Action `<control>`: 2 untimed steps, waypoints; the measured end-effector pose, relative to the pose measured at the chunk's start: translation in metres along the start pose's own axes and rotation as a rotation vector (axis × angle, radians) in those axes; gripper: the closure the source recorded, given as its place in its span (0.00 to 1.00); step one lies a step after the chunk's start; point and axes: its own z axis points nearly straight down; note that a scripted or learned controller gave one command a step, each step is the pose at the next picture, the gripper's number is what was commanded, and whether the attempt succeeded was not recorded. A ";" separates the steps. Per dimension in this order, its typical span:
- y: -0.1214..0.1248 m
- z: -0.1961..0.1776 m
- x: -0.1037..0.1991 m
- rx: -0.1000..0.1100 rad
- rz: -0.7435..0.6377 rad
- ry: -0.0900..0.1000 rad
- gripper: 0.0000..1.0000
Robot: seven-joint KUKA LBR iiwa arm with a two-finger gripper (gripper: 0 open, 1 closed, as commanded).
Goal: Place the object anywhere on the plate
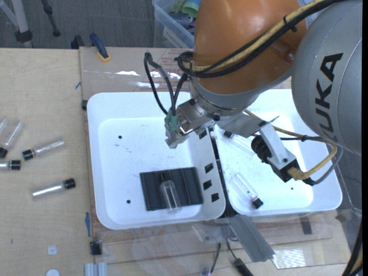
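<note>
Clear plastic vial (168, 194) lies on black ribbed plate (171, 188), task prob. done; pincer (174, 135) above, grip state unclear.

— What can't we make out here?

— The arm (270, 45) covers the far part of the right bin (322, 197), and the picture's top and right edges cut the arm off. The claw (172, 141) is small and partly under the wrist; we can't tell how its fingers stand.

— And the table (40, 85)?

— The left edge cuts off a vial (4, 132). The crate (175, 13) behind the bins is half hidden, its contents a blur.
</note>
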 end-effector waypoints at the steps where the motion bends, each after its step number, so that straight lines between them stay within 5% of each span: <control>1: 0.085 -0.050 -0.043 -0.002 -0.212 -0.001 1.00; 2: 0.141 -0.050 -0.058 -0.005 -0.575 -0.002 1.00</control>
